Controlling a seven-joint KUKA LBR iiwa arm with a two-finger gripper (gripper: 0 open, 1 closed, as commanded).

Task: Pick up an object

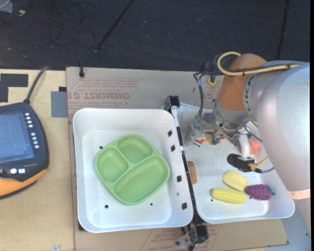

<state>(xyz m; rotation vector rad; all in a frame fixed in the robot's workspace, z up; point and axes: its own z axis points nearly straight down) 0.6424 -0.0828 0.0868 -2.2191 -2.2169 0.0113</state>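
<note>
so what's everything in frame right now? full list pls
bins: 2, white, side by side on the cardboard
plate: 1, green, three compartments, in the left bin
corn cob: 1, yellow, front of the right bin
lump: 1, pale yellow, just behind the corn cob
grapes: 1 bunch, purple, right of the corn cob
block: 1, brown, small, by the right bin's left wall
pendant: 1, dark with an orange edge, left of the bins
cardboard: 1 sheet, brown, under the bins
arm: 1, grey with an orange band, over the right bin
gripper: 1, over the back of the right bin
</note>
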